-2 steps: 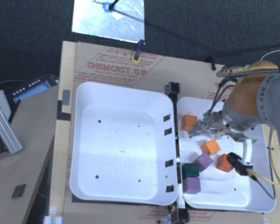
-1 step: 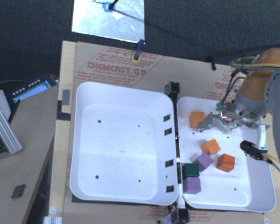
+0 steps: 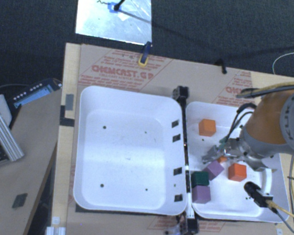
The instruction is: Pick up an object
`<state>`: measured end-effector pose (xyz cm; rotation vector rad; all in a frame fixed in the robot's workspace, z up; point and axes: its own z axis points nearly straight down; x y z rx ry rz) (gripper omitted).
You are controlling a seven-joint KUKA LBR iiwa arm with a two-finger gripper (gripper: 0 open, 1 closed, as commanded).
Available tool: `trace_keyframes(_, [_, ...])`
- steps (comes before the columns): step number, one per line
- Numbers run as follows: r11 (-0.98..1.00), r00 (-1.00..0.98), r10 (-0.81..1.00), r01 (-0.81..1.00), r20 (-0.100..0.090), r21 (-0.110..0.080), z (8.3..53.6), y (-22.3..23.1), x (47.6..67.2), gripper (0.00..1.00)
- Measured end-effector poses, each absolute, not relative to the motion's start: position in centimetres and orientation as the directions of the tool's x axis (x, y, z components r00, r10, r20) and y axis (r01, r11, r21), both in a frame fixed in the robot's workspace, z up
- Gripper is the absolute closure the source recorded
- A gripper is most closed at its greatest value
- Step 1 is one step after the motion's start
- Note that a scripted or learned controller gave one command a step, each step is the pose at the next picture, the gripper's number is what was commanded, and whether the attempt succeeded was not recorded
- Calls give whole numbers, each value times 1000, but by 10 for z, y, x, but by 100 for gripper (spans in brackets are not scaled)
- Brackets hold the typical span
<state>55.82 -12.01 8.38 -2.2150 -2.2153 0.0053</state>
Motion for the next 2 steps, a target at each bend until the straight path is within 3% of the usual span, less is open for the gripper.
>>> trace_keyframes(1, [2,-2,1000,1000,-1,4,96,-122,564,100])
trace_keyframes(2, [19,-19,1000,1000,6,8,190,20,542,100])
